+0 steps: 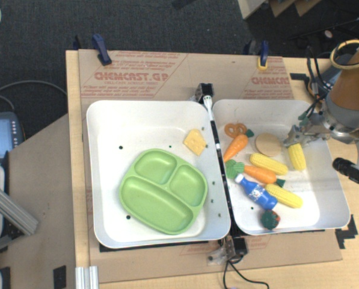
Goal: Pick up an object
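The right bin (pixel 323 212) holds several toy foods. Among them are a pretzel (pixel 235 129), an orange carrot (pixel 236 147), a tan round disc (pixel 267 143) and three yellow corn cobs (pixel 268 163) (pixel 283 195) (pixel 296 157). A second carrot (pixel 258 174), a blue bottle (pixel 256 192) and a small green and red piece (pixel 269 220) lie there too. My gripper (pixel 296 136) hangs low over the bin's far right part. It is just above the top end of the upright corn cob and right of the tan disc. Nothing visibly hangs from it.
The left bin (pixel 101 161) holds a green divided plate (pixel 163 189) and a yellow cheese wedge (pixel 195 142) near its right wall. The arm's grey and orange wrist (pixel 347 95) stands over the right bin's far right corner. Clamps sit at the bench's back edge.
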Available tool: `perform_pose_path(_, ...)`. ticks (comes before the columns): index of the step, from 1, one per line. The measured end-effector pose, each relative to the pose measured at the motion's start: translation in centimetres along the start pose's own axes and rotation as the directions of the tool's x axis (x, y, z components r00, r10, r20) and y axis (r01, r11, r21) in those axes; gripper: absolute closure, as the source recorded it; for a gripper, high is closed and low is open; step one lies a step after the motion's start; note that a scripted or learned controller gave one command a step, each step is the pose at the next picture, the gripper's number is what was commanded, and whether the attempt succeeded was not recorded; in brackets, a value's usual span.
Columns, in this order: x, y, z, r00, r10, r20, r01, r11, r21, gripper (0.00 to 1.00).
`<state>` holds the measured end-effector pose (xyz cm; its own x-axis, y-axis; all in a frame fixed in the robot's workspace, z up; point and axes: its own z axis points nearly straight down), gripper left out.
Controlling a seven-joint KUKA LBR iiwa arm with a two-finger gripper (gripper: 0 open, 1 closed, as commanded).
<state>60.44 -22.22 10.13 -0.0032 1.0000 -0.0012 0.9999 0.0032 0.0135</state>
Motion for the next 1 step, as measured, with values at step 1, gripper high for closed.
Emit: perform_pose_path(1, 8.74, 6.31, 1.79, 1.000, -0.006, -0.003, 0.006, 1.000, 0.021, 1.00)
